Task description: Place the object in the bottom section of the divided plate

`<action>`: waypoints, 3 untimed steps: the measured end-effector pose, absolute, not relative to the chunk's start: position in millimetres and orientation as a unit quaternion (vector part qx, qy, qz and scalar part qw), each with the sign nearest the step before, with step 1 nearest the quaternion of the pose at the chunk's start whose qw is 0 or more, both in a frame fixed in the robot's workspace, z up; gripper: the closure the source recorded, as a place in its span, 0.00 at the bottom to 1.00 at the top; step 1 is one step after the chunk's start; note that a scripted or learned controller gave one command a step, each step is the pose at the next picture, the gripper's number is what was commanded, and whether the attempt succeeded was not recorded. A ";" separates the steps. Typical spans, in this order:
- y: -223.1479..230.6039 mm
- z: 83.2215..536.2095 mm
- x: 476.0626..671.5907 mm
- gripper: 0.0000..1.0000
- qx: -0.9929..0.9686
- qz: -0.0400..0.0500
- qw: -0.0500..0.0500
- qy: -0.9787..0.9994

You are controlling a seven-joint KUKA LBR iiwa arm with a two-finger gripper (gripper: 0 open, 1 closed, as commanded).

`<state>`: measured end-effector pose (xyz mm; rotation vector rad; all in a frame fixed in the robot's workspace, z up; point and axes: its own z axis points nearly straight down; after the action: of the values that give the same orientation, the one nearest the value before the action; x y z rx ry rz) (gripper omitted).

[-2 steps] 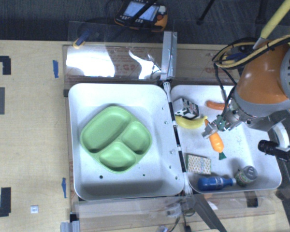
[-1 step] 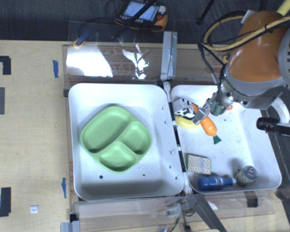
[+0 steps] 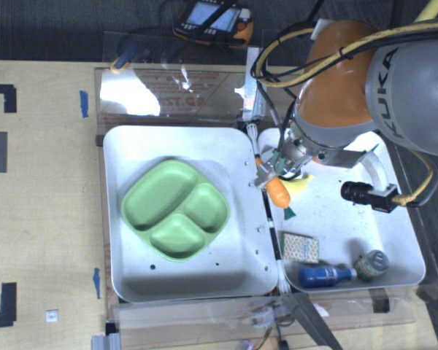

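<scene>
A green divided plate point(image 3: 177, 208) with three sections lies in the left bin point(image 3: 131, 148). My gripper point(image 3: 279, 173) hangs over the left edge of the right bin, close to the wall between the two bins. An orange toy carrot point(image 3: 278, 193) with a green leaf tip sits between its fingers and hangs just below them. The gripper is shut on the carrot's upper end. The carrot is to the right of the plate, about level with the plate's right section.
A yellow object point(image 3: 301, 184) lies just right of the carrot in the right bin point(image 3: 394, 232). Near that bin's front edge are a patterned flat packet point(image 3: 301, 248), a blue bottle point(image 3: 325, 274) on its side and a small can point(image 3: 371, 262).
</scene>
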<state>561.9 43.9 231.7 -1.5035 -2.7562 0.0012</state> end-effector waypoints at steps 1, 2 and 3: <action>123.4 188.8 550.2 1.00 -0.284 0.000 0.001 -0.959; 123.0 188.9 550.4 0.00 -0.284 0.000 0.001 -0.959; 123.6 197.9 551.8 1.00 -0.285 -0.001 0.000 -0.959</action>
<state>551.8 123.6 197.9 -0.8937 -3.0110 -0.0033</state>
